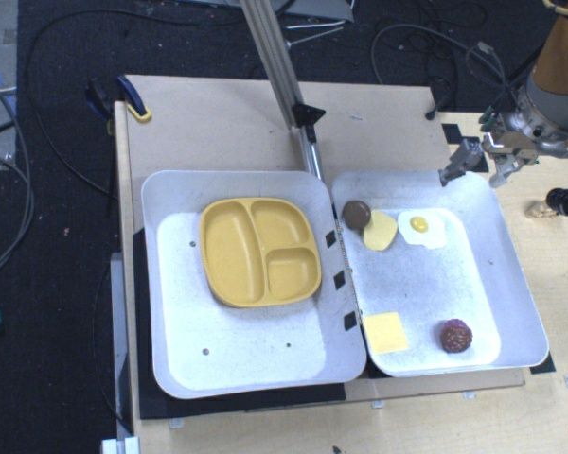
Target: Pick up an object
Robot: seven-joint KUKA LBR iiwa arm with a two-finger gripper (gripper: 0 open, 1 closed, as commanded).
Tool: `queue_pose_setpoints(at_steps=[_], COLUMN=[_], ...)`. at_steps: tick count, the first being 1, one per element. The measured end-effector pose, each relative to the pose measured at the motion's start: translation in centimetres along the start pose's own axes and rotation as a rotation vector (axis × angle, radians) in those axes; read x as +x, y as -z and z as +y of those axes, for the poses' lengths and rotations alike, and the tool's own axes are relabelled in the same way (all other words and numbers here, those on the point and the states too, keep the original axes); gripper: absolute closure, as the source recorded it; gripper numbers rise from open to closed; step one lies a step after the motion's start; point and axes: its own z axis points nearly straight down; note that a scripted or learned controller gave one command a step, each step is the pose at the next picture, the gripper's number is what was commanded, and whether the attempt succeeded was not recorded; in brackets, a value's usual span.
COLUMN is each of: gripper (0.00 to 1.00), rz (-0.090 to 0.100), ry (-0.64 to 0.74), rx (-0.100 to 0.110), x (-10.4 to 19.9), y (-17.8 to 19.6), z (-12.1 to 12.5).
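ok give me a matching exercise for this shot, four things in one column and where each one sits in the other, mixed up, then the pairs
Things:
1. yellow divided tray
2. fried egg
3. cheese slice
4. dark red ball

Places:
A. near right corner of the right bin
B. middle of the left bin
C. far side of the right bin, beside a pale yellow piece
D. near left part of the right bin, close to the edge shared with the left bin

Pairs: 1-B, 2-C, 3-D, 4-A
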Motion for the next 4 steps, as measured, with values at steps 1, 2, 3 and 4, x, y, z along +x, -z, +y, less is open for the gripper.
queue_pose_setpoints(at_steps=[1, 2, 3, 4], gripper=[0.00, 0.00, 0.00, 0.00], rz=[-0.003, -0.002, -0.001, -0.003], ry=[0.003, 0.005, 0.006, 0.006], rx=[-0.013, -0.009, -0.008, -0.012], x=[0.1, 0.0, 0.6, 0.7], y=[0.9, -4.9, -11.2, -16.5], z=[0.2, 1.2, 1.4, 1.5])
